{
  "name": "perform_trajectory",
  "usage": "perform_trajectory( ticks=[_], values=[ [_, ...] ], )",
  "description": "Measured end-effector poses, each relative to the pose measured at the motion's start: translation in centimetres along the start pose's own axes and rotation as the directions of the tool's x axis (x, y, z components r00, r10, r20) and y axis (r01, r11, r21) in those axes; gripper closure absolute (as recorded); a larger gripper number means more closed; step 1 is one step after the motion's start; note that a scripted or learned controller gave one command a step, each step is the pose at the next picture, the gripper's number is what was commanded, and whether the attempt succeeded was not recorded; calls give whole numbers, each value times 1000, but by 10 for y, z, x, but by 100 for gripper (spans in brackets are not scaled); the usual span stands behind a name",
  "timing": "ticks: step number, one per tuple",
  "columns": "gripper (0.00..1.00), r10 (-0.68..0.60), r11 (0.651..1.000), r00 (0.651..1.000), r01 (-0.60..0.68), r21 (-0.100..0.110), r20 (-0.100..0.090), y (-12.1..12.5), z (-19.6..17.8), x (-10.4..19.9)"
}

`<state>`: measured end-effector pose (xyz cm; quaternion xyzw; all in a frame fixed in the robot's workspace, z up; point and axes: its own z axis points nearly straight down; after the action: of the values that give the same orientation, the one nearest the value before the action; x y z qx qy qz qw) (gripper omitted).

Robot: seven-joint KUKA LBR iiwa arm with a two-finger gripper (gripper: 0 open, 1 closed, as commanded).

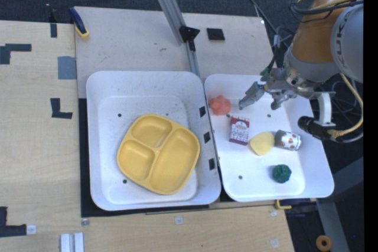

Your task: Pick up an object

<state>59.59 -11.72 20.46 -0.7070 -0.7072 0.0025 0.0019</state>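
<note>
The right white bin [307, 186] holds several small things: an orange-red lump [220, 105] at its left, a red and white packet [239, 130], a yellow lemon-like piece [261, 143], a small red and white can [288, 140] lying on its side, and a dark green lump [281, 173]. My gripper [260, 100] hangs over the upper middle of this bin, open, with its two fingers spread and nothing between them. It is above and to the right of the packet, apart from every object.
The left white bin [100, 103] holds a yellow divided plate [158, 153]. A slanted metal pole [168, 0] rises behind the bins, with its black bracket between them. Cables trail at the right by the arm [322, 38].
</note>
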Motion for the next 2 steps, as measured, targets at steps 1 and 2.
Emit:
perform_trajectory(
  ticks=[1, 2],
  values=[
    [0, 0, 1000, 1000, 0, 0, 0, -1, 44, -3],
    [0, 1, 1000, 1000, -1, 2, -1, -7, 102, -11]
  ],
)
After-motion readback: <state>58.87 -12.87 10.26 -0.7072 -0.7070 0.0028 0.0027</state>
